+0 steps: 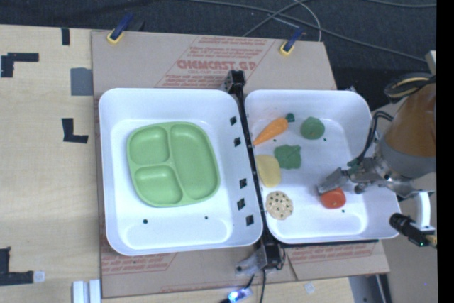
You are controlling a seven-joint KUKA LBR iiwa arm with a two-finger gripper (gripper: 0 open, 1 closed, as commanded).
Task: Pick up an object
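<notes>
The gripper (332, 188) hangs just over the red tomato (333, 199) near the right bin's (358, 104) front-right corner; whether it's spread, I cannot tell. Next: descend and grasp.

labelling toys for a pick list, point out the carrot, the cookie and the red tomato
carrot (271, 130), camera view, middle of its orange body
cookie (279, 206), camera view, centre of its speckled face
red tomato (333, 199), camera view, its red top

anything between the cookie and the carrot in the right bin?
Yes. In the camera view, a pale yellow piece lies between the cookie and the carrot, near the right bin's left wall.
</notes>
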